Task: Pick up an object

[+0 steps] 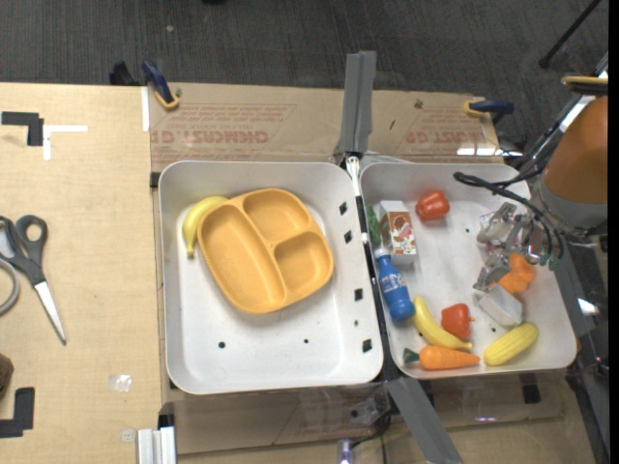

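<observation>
Our pincer (498,259) hangs over an orange toy (519,275) in the right bin (455,187); we cannot tell its state. It might slip against the neighbouring white piece (500,307).

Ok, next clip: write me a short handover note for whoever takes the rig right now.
Gripper: low in the right bin, over an orange toy and a pale grey item; nothing seen held.
Right bin: red pepper, carton, blue bottle, banana, carrot, corn.
Left bin: yellow divided plate.
Done: nothing lifted. Left: grasp and lift one object.
</observation>
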Tool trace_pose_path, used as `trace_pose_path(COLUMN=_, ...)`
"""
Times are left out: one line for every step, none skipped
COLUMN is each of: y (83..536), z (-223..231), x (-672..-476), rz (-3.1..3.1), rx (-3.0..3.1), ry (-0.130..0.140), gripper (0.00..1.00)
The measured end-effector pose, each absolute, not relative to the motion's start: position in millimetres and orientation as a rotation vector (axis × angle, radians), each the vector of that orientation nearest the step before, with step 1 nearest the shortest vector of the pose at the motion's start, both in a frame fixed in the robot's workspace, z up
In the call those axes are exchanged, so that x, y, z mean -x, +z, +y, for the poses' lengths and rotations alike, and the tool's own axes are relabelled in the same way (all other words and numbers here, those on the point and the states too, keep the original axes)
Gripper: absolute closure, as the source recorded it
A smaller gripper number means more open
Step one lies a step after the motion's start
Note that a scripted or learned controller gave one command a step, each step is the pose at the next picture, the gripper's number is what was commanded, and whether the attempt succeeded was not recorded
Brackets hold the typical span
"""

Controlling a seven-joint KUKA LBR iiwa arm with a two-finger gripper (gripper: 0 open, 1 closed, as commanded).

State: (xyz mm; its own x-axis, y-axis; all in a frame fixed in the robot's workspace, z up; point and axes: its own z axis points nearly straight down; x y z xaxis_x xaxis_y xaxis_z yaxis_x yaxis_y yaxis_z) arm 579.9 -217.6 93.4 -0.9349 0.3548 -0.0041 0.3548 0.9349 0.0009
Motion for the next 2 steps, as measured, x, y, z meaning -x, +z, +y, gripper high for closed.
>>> trace_pose_path(y=93.0, z=-221.3, x=-552.3, rz=3.080, rx=-0.603, ry=0.000, gripper=0.00)
trace_pose_path(y=92.5, z=-136.7, x=-622.4, rz=3.102, rx=-0.480, ry=0.002, gripper=0.00)
